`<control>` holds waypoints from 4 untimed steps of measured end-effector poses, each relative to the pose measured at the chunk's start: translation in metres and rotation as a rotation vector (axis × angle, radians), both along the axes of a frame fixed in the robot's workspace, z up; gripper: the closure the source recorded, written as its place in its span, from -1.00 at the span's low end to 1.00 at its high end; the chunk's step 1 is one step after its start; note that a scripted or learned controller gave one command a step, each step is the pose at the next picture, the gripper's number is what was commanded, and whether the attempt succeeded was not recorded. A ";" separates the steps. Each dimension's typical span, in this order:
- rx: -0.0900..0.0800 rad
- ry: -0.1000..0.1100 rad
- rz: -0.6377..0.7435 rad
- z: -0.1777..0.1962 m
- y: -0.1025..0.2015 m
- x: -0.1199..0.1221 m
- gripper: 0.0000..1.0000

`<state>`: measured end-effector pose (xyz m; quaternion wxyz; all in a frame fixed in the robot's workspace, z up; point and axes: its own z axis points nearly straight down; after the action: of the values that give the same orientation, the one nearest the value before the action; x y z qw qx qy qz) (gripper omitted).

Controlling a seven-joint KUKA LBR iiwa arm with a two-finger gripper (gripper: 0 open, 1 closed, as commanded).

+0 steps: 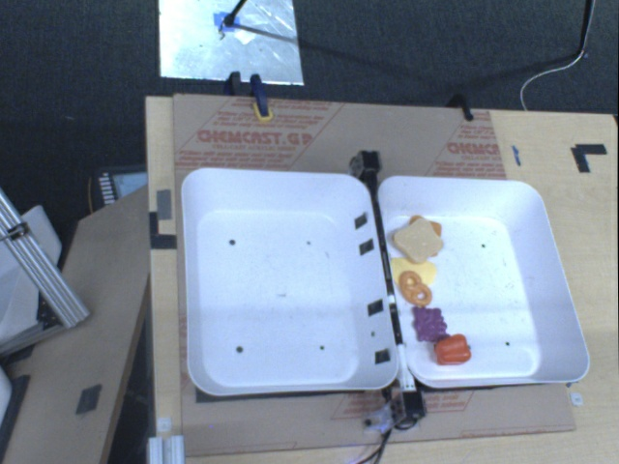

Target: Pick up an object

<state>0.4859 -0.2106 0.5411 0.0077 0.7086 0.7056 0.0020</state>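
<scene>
The right bin point(542, 259) holds several small toy foods along its left side. A tan slice of bread point(418, 240) lies at the top of the row. Below it rests an orange pretzel point(414, 286) on a pale yellow piece point(427, 273). A purple grape cluster point(428, 323) follows, and a red-orange pepper point(453, 350) sits nearest the front edge. All of them lie flat on the bin floor, close together.
The left bin point(280, 278) stands beside the right one, joined by a black-clipped divider point(382, 278). Both rest on a cardboard sheet point(329, 129). A shiny metal plate point(230, 25) lies on the dark floor behind, and a cable point(556, 61) trails at the upper right.
</scene>
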 end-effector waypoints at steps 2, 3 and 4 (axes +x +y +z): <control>0.000 -0.002 0.001 0.001 0.019 0.000 1.00; 0.012 0.022 0.014 -0.123 0.085 0.001 1.00; 0.002 -0.003 0.003 0.001 0.044 0.000 1.00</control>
<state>0.4864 -0.1667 0.5425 0.0082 0.7077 0.7065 0.0037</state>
